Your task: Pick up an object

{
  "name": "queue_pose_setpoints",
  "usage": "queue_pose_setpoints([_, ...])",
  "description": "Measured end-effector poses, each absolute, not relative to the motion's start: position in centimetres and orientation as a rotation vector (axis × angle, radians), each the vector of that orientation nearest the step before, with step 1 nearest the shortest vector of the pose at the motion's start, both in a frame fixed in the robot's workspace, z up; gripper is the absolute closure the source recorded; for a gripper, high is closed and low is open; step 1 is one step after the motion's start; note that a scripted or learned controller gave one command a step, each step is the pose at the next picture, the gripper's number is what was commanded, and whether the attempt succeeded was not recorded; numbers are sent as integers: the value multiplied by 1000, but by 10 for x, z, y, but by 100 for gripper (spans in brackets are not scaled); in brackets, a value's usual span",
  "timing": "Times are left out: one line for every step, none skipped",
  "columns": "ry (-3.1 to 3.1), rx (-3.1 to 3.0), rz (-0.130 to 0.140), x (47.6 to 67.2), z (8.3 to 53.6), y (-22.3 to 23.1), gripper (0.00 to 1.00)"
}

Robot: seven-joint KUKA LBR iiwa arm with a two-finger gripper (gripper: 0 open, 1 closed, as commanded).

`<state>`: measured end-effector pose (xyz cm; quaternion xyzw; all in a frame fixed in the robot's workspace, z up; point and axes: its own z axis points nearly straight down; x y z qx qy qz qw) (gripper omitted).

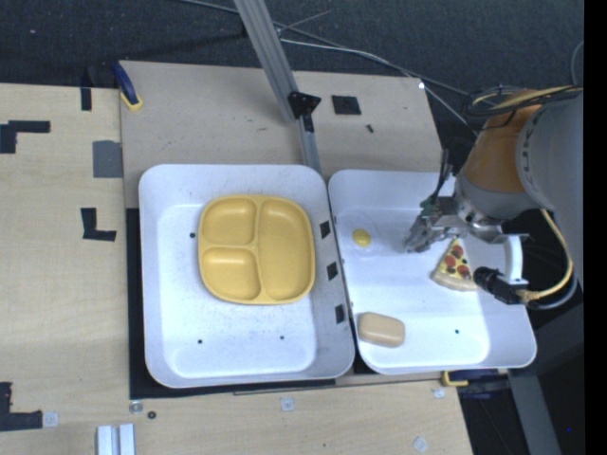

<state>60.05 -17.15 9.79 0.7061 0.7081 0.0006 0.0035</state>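
Pale wooden bench point(57, 254), two white bins side by side, and the action is all in the right bin point(417, 344). A pizza slice point(454, 264) is lying on that bin's floor just beside the gripper point(424, 236), on its right and a little nearer the camera, close enough that it looks almost touched, though contact cannot be made out. The slice's long axis is run roughly top to bottom of the view, with the narrow tip pointed up toward the wrist and the crust end away from it.

No object is seen between the gripper's metal parts, and whether it is spread wide or drawn narrow cannot be told from this angle. It is hanging low over the bin floor.

Further out from the hand: a small yellow ball point(361, 239) is sitting to its left, apart from it, and a tan block point(381, 330) is lying lower left, well apart, near the bin's front edge. Beyond those, in the left bin point(171, 254), a yellow divided plate point(256, 249) is resting.

As a judgement, the slice is the nearest candidate: only a short sideways shift would be needed, and a grip across its narrow width would probably be favoured.
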Motion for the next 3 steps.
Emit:
queue_pose_setpoints([2221,2219,2,598,140,-172,100])
queue_pose_setpoints([2222,2218,2,594,184,-172,100])
queue_pose_setpoints([2221,2217,3,595,237,-171,100])
